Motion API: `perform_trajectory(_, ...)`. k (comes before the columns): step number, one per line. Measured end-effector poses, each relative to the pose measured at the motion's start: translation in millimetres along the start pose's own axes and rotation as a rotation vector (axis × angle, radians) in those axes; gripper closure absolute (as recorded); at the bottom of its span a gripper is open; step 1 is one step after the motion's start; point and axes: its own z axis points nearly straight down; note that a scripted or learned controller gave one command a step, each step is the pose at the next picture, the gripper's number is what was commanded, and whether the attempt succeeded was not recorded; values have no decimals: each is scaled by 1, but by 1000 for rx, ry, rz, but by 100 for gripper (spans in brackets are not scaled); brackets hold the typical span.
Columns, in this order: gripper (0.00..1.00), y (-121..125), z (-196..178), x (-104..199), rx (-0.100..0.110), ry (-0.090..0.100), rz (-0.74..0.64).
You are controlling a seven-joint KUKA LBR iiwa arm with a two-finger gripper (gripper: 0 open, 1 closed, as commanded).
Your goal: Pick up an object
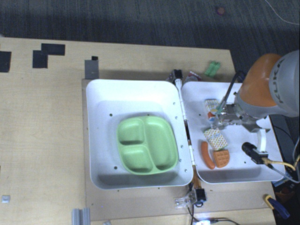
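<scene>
Now arm (274, 86) reaching in from right, wrist bent down over right bin (243, 170), orange band (258, 81) uppermost. Jaws low at bin's middle; open or closed, cannot tell. Patterned pouch (216, 138) just below jaws, waffle piece (221, 158) and sausage (207, 154) beyond it. Green divided plate (146, 143) in left bin (101, 125), well apart.
</scene>
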Motion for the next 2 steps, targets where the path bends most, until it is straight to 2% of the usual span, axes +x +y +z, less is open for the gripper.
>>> perform_trajectory(1,0,0,0,0,1,0,0)
perform_trajectory(2,0,-43,12,7,5,-1,2)
